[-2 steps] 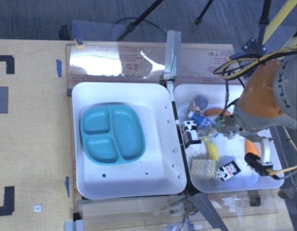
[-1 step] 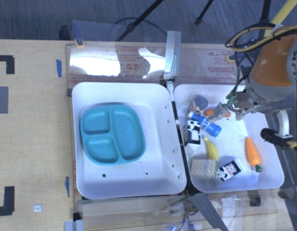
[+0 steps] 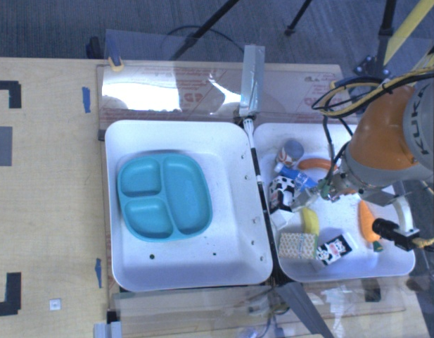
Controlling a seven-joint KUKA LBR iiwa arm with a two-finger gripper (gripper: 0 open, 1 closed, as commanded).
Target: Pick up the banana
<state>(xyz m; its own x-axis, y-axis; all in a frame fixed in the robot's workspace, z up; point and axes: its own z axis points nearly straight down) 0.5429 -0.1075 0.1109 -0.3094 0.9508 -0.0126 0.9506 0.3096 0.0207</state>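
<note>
The banana (image 3: 311, 221), short and yellow, lies in the right bin (image 3: 396, 263) near its middle, partly under the gripper's tip. My gripper (image 3: 323, 191) hangs over the right bin, just above and to the right of the banana's upper end, among cluttered items. The grey arm with its orange band (image 3: 385, 136) reaches in from the right. I see nothing lifted off the bin floor.
The left bin (image 3: 231, 259) holds a blue divided plate (image 3: 164, 196). Around the banana lie a cow-patterned carton (image 3: 281, 191), a blue cup (image 3: 292, 150), an orange piece (image 3: 315, 164), a carrot (image 3: 366, 220), a tan speckled block (image 3: 296, 245) and a black-and-white box (image 3: 334, 250).
</note>
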